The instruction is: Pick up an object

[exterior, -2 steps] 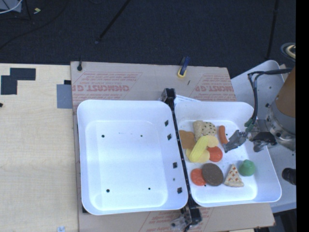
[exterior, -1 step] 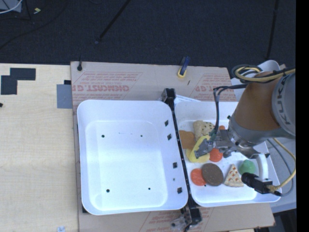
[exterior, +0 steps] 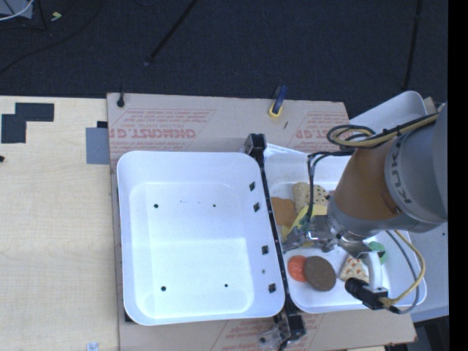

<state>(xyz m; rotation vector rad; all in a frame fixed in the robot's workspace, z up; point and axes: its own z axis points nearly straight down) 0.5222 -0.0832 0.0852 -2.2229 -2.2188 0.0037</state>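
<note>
Pincer [exterior: 306, 234] sits low in the right bin [exterior: 398, 298], just past the divider, metal parts poking out from under the wrist toward the left. Can't tell its state from this angle, the wrist and orange band [exterior: 369, 185] cover most of it. Nothing visibly pinched. Arm [exterior: 420, 170] comes in from the right and hangs over the middle of that bin, with black and yellow cables [exterior: 351, 134] looped around the wrist. Objects are all in the right bin, clustered near the tool: a tan round piece [exterior: 283, 210] against the divider side, a pale spotted block [exterior: 311, 194] just beyond it, a yellow piece [exterior: 316, 210] between those and the wrist. Nearer the front edge there's a red-orange ball [exterior: 296, 268] touching a brown disc [exterior: 319, 273], and a pizza-slice-looking toy [exterior: 356, 269] just to the right of the disc, partly under the arm. A green bit [exterior: 376, 246] peeks out beside the wrist, too hidden to identify. Left bin [exterior: 135, 196] sits beside it, sharing the black clipped divider [exterior: 265, 218]. Both bins rest on a cardboard sheet [exterior: 190, 123] on the bench, with a blue and yellow clamp [exterior: 278, 102] at its far edge.
</note>
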